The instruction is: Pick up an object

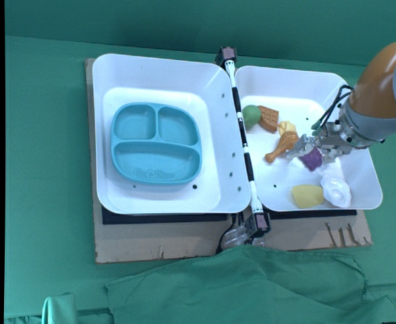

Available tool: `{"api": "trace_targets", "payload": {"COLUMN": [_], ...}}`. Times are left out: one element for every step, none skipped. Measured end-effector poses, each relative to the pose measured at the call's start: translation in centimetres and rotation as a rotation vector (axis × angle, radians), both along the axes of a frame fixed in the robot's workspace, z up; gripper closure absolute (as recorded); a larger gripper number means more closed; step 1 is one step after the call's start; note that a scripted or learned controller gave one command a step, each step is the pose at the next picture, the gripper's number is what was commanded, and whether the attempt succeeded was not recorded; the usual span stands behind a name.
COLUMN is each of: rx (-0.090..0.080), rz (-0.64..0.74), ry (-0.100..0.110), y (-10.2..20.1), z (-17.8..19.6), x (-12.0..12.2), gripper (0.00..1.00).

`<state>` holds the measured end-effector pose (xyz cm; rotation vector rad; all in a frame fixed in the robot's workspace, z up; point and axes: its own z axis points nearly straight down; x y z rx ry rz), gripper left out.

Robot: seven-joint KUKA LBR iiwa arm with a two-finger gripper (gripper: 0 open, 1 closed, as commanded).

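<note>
- Purple plastic toy lies in the right white bin, directly under my hand.
- Whether my hand is clenched, I cannot tell.
- Orange toy drumstick lies just beside my hand.

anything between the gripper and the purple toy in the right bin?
Nothing visible. The gripper is low in the right bin, directly at the purple toy. The drumstick toy lies just left of it, close enough to get nudged. Whether the purple toy is gripped cannot be told.
</note>
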<state>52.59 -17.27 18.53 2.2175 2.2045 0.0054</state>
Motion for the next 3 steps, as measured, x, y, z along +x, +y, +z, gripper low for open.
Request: {"api": "trace_targets", "payload": {"rx": [-0.005, 0.003, 0.003], "rz": [-0.003, 0.003, 0.004], "ry": [-0.015, 0.004, 0.002], "y": [-0.2, -0.3, 0.5], "z": [1.5, 6.1, 11.3], "x": [0.3, 0.8, 0.9], "gripper": [1.0, 1.0, 1.0]}}
